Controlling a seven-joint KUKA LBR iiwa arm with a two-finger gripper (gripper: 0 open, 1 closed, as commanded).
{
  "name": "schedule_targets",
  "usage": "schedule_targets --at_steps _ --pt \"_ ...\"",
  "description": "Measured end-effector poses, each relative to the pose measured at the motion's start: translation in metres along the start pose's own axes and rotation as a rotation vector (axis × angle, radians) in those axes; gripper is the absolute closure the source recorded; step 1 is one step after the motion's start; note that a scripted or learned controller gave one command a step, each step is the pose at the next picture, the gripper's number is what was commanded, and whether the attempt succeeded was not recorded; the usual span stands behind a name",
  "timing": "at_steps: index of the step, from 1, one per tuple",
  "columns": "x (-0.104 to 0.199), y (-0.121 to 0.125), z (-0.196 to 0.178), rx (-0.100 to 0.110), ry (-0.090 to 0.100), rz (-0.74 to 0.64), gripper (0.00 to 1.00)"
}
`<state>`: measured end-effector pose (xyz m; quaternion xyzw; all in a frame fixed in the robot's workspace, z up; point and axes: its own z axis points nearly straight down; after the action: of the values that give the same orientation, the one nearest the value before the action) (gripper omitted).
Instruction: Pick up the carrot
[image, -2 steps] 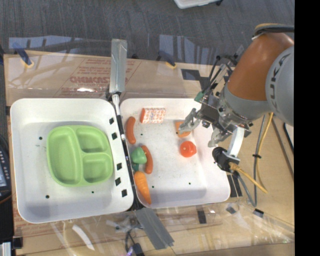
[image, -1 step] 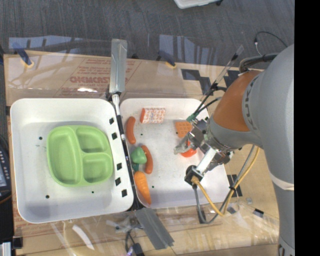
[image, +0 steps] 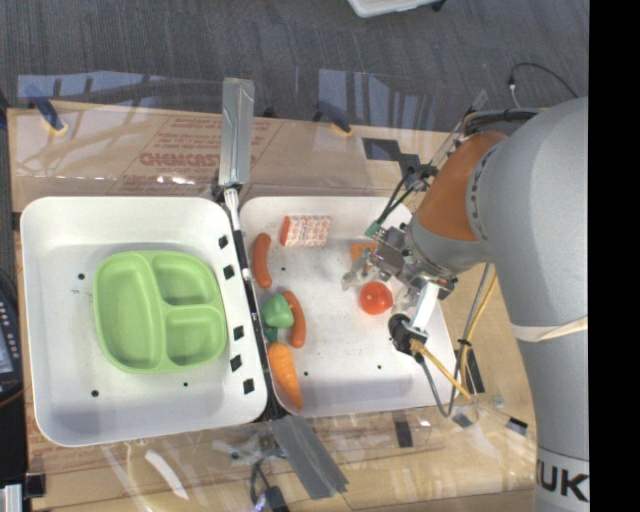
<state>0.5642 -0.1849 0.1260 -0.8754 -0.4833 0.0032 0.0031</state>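
The carrot (image: 284, 372) lay at the seven o'clock corner of the right bin (image: 335, 395), hard against its left wall, well apart from the gripper (image: 362, 268). The gripper hung at about three o'clock in that bin, just above a red tomato (image: 375, 298); I could not tell how it stood. A hot dog (image: 262, 259) and a wafer box (image: 305, 231) lay toward eleven o'clock. A green divided plate (image: 160, 310) sat in the left bin (image: 60, 230).
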Motion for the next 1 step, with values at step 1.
schedule_targets --at_steps 1 --pt "0.0538 0.0359 -0.0304 -0.004 0.0 -0.552 0.0"
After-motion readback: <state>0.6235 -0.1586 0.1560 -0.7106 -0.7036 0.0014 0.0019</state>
